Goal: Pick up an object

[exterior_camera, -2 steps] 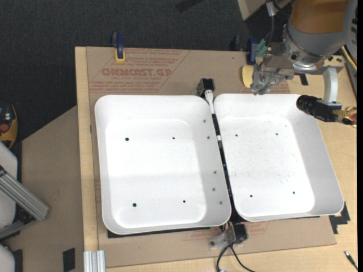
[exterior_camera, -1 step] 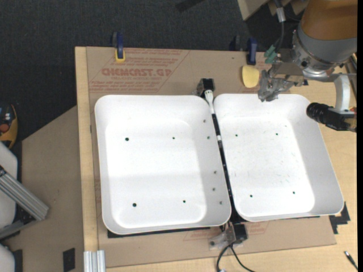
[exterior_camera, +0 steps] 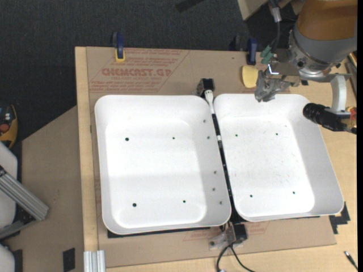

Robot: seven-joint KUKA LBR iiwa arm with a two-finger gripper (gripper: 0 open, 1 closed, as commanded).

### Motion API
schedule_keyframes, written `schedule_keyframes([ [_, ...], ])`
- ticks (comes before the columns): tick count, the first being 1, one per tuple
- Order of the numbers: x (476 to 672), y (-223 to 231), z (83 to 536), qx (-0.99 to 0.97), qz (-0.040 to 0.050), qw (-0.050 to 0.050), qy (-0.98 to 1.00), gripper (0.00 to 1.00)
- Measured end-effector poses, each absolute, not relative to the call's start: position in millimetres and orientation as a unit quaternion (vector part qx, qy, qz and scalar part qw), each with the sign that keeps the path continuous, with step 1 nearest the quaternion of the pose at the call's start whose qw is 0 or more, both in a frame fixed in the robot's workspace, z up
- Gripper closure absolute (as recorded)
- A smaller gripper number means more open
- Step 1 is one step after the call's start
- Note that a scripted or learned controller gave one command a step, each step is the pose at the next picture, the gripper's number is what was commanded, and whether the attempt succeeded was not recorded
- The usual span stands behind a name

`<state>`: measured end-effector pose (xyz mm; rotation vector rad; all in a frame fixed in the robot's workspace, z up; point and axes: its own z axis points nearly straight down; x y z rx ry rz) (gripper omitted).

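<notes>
White plastic is most of what lies under me: the right bin (exterior_camera: pixel 283 169), which I will steer by, has the left bin (exterior_camera: pixel 159 169) lying against its left side, and both sit on a brown board (exterior_camera: pixel 147 69) that tops the surface. My claw (exterior_camera: pixel 265 95) hangs over the far rim of the right bin, close to that bin's far-left corner, pointing down. Whether it is apart or together I cannot tell (from this height it reads as one grey knot of metal), and I see nothing between it. Above it my wrist widens into the orange band (exterior_camera: pixel 326 21), up past the right bin's far-right corner.

A pale yellow lump (exterior_camera: pixel 248 76) lies on the board just beyond the right bin's far rim, outside the bin, just beside my claw on its left; whether the two touch I cannot say. Its shape is soft and too small to make out.

A black clip (exterior_camera: pixel 205 86) sits at the far end of the seam where the right bin meets its neighbour. A blue clamp (exterior_camera: pixel 251 51) stands at the board's far edge, beyond the lump, and another blue clamp (exterior_camera: pixel 118 41) far off to the left, past the left bin's far corner. Small dark dots speckle the right bin's floor (four of them larger). Red lettering marks the board beyond the left bin. Past the right bin's near-left corner a dark cable (exterior_camera: pixel 227 254) trails away.
</notes>
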<state>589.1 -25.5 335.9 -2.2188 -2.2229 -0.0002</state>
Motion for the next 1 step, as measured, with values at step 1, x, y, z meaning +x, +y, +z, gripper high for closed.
schedule_keyframes([
  [1,571.4,-21.7,312.6,-0.707,0.0013,0.001,-0.707,1.00],
])
